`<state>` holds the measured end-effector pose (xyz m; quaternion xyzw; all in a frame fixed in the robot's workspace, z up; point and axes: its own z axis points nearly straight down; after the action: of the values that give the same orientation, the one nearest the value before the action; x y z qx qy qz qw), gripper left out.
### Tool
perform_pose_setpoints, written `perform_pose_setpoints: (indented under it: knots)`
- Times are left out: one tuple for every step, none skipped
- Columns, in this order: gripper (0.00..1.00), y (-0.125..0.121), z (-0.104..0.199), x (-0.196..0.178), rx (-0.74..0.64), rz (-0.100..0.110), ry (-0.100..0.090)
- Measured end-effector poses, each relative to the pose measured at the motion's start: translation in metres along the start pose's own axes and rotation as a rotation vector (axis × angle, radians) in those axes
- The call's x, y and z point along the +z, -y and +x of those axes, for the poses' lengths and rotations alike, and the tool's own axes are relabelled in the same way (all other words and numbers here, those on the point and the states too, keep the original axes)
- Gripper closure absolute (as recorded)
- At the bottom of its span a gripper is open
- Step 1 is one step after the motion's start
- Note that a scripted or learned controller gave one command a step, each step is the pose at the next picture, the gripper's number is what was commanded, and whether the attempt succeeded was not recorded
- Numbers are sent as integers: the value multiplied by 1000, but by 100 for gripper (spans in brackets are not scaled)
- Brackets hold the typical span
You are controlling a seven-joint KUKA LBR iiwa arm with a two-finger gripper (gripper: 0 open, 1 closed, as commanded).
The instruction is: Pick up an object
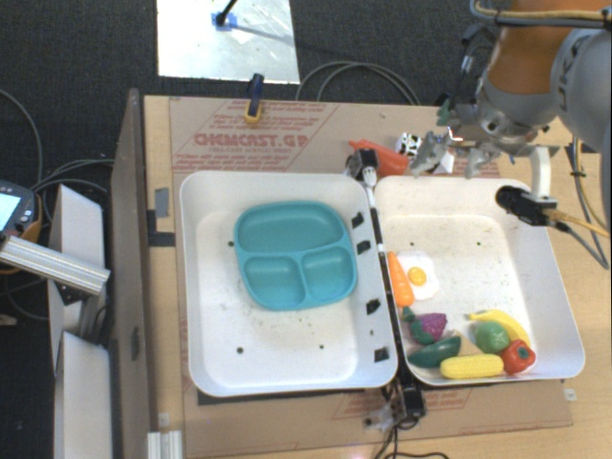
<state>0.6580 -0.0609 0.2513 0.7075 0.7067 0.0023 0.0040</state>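
Hovering hand [449, 153] above right bin [449, 226] rim, seemingly unladen

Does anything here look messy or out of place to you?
Mostly tidy. The toy food is all crowded into the near corner of the right bin, whose floor looks speckled with dirt. The teal divided tray sits slightly askew in the left bin.

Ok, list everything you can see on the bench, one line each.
bins: 2, white, side by side on the bench
divided tray: 1, teal, left bin
carrot: 1, orange, right bin by the divider
fried egg: 1, white and yellow, beside the carrot
eggplant: 1, purple, right bin
cucumber: 1, dark green, near edge
corn: 1, yellow, near edge
banana: 1, yellow, near right corner
pepper: 1, green
tomato: 1, red
claw: 1, metal, above the right bin's far edge
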Motion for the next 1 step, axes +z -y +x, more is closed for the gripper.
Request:
perform_pose_setpoints:
  knots:
    - [0, -10, -30, 87, -1, 7, -1]
